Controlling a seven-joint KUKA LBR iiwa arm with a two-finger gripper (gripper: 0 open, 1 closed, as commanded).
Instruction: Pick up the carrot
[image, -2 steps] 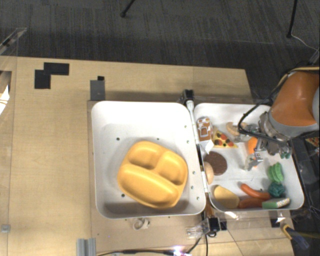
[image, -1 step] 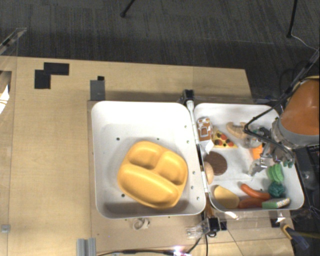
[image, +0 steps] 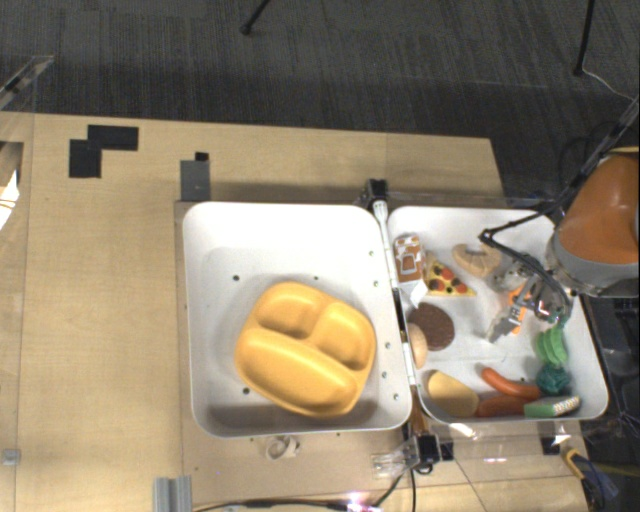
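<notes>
- The arm (image: 600, 225) is reaching in from the right edge of the frame, and its gripper (image: 515, 318) is hanging over the middle of the right bin (image: 600, 400), pointing down toward the lower left.
- The jaws are looking slightly spread and are pinching nothing, probably so that they can close around a toy.
- The carrot (image: 505, 381), an orange-red stick, is lying flat near the lower edge of the right bin, below the gripper and apart from it.
- It is touching a brown sausage (image: 500, 405), and green vegetables (image: 552, 362) are crowding its right end, so I judge that a clean grasp is needing care.
- The big yellow bread-like toy (image: 305, 347) is lying alone in the left bin (image: 215, 240).
</notes>
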